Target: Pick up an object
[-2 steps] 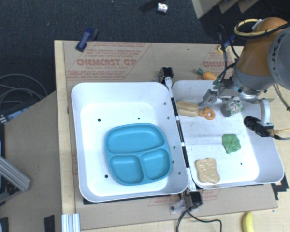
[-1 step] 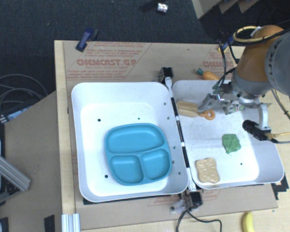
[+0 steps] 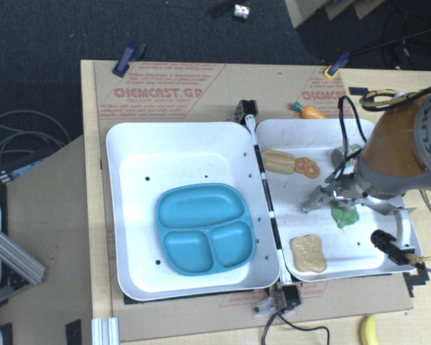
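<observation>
One gripper (image 3: 335,198) low in right bin (image 3: 287,131), touching green object (image 3: 345,215).

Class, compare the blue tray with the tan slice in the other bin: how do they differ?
The blue tray lies in the left bin; the tan slice lies in the right bin. The blue tray is far larger. It has three compartments; the tan slice is one lump. Both lie flat.
</observation>
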### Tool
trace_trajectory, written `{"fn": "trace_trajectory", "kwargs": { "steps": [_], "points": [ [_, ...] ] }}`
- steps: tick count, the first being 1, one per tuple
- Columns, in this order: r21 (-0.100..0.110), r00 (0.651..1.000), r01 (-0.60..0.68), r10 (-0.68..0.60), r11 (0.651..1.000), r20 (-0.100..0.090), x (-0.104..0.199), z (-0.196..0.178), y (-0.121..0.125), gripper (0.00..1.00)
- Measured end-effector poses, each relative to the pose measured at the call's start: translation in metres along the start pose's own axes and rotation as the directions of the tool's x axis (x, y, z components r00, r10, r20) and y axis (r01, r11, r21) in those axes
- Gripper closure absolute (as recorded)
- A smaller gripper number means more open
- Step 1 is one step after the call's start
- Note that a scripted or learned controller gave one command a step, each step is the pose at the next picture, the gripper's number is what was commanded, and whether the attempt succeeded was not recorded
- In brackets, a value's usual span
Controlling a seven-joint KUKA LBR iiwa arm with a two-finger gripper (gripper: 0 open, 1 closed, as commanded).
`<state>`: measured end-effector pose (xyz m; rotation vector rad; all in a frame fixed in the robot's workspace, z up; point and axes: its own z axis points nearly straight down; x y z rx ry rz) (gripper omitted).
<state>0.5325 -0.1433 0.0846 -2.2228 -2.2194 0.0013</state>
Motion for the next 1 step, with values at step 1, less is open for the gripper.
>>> {"fn": "trace_trajectory", "kwargs": {
  "steps": [1],
  "points": [
    [-0.002, 1.0, 0.0, 0.0, 1.0, 0.001, -0.0342, 0.0, -0.0018, 0.0]
  ]
}}
